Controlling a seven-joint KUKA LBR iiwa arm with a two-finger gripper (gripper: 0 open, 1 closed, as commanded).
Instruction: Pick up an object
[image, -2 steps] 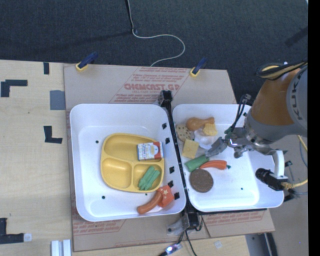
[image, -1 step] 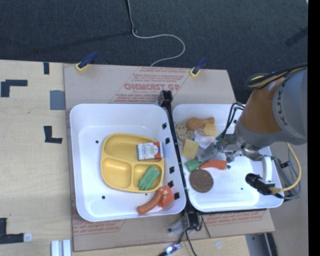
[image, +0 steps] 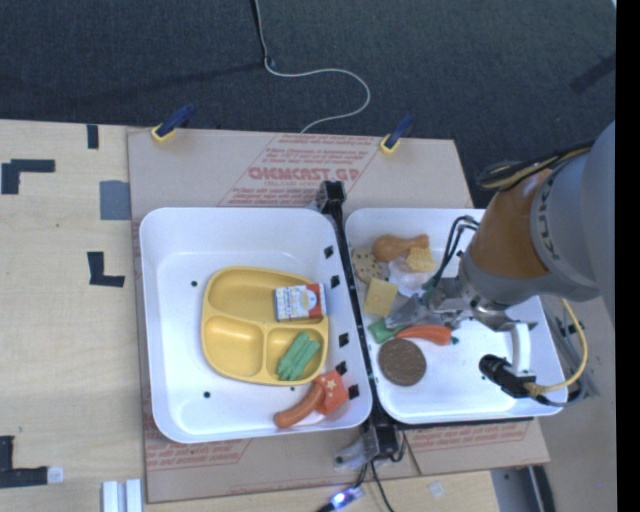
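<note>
My gripper (image: 418, 308) is low in the right bin (image: 470, 400), over a cluster of toy food. An orange-red carrot (image: 425, 334) lies just below it, and a green leafy piece (image: 382, 327) sits to its left. A yellow cheese wedge (image: 380, 296) lies left of the gripper, touching or nearly touching it. A brown round patty (image: 402, 362) rests nearer the front. A fried drumstick (image: 398, 245), a cookie (image: 363, 265) and a yellow block (image: 421, 259) lie at the back of this bin. Nothing can be seen held.
The left bin (image: 170, 300) holds a yellow divided plate (image: 232, 330) with a small carton (image: 298, 301) and a green vegetable (image: 298, 355). A sausage (image: 300, 408) and a red piece (image: 331, 391) lie at its front right. The arm's grey body (image: 560, 230) overhangs the right bin's far side.
</note>
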